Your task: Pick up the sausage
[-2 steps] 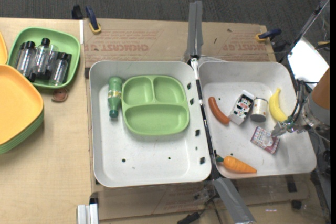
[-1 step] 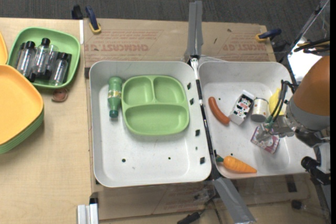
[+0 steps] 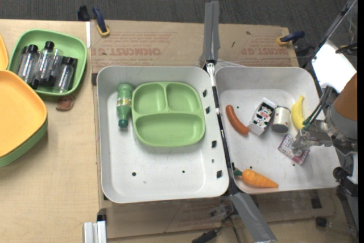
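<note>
Two white bins (image 3: 114,122) sit before us. Our gripper (image 3: 300,145) hovers over a packet (image 3: 293,149), its grip state unclear to us. Well left of it lies the sausage (image 3: 236,120); we risk snagging the small box (image 3: 263,117) between.

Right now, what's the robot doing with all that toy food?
The arm reaches in from the right, and its tool hovers over a small packet at the right side of the right bin. The sausage it is meant to pick up lies untouched on that bin's left side, apart from the tool. A carrot, banana, can and carton lie there too.
</note>
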You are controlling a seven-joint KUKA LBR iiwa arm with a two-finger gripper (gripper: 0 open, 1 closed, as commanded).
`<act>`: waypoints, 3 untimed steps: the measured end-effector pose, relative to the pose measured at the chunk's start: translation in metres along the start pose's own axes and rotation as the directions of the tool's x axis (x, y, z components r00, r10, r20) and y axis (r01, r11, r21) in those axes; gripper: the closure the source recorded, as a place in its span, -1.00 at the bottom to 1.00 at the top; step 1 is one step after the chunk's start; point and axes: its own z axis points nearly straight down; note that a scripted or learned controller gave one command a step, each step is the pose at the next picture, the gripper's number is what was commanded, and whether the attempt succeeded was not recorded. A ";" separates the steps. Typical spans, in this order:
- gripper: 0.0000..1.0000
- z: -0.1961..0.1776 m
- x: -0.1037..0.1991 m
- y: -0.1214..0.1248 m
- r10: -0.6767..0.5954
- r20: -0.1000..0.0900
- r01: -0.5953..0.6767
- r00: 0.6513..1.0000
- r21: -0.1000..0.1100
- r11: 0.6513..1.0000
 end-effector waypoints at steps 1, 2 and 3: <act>1.00 -0.009 0.000 0.000 -0.004 0.000 0.004 1.000 0.001 1.000; 1.00 -0.015 0.061 -0.020 0.204 0.004 -0.204 0.979 0.018 0.979; 1.00 0.004 0.026 -0.013 -0.023 -0.008 0.023 1.000 0.013 1.000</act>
